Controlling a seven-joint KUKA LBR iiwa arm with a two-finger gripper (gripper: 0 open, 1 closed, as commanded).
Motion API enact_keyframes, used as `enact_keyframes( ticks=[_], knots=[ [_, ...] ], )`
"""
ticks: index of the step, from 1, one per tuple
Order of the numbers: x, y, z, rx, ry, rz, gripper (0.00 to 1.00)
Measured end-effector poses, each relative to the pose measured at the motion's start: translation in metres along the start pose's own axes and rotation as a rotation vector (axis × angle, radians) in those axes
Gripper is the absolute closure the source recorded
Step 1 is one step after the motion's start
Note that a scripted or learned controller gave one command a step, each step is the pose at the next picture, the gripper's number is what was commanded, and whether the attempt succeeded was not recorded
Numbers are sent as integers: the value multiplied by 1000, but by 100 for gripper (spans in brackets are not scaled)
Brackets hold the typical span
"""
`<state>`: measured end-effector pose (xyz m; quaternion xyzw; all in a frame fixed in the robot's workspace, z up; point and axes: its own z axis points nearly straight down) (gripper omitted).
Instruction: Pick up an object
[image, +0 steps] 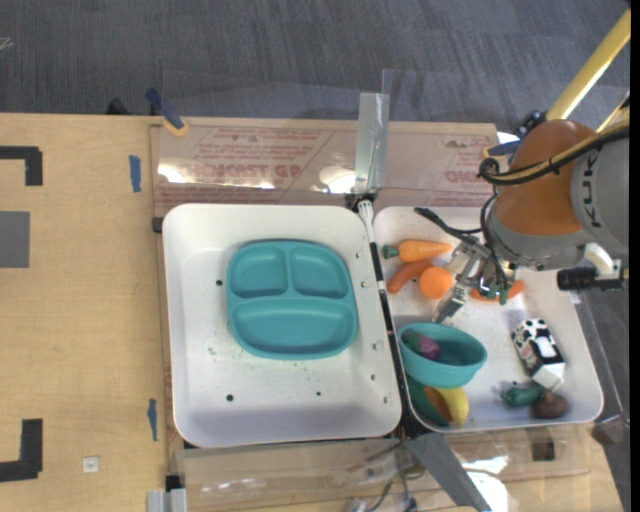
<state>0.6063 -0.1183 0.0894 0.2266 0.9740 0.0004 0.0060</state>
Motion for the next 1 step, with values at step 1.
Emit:
enact_keyframes(
  ticks=[1],
  knots=[
    [-13, 28, 0, 8, 5, 132, 0]
  ],
)
